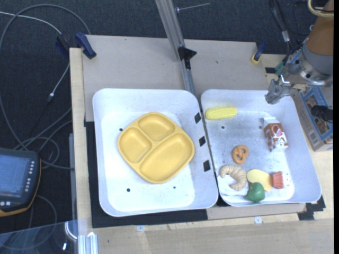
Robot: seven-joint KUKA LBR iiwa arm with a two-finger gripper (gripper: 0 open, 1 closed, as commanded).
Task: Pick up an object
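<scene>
From the overhead camera, my fingers (275, 91) hang over the right bin's (304, 157) far right corner; I cannot tell how open they are. Nothing picked yet: the milk carton (275, 135) nearby lies untouched below them.

One fixed camera is looking down from above the bench (159, 57) at a slant, far enough back to be taking in both white bins, left bin (106, 142) and right bin (302, 157), with the arm (318, 41) reaching in at right.
</scene>
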